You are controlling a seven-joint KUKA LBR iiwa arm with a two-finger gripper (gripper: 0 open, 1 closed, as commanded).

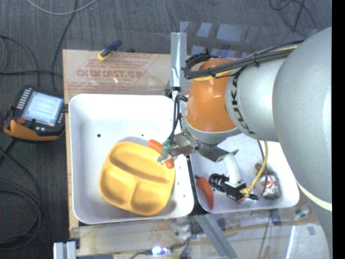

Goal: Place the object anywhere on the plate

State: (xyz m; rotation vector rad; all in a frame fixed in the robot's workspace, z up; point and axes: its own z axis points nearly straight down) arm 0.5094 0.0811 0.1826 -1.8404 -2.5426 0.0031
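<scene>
A yellow divided plate (135, 182) lies in the left white bin (91, 123), toward its front right. My gripper (165, 154) hangs at the plate's upper right edge, close to the wall between the bins. An orange carrot-like object (154, 144) sits between its fingers, with one end sticking out over the plate's rim and the other end showing just below the fingers. The gripper is shut on it. The arm's orange band and grey body cover much of the right bin.
In the right bin (285, 198) lie a red elongated object (205, 192) near the front left and a small can (270, 186) toward the right. A teach pendant (35, 112) rests left of the bench. A blue and yellow tool (109, 49) lies behind the bins.
</scene>
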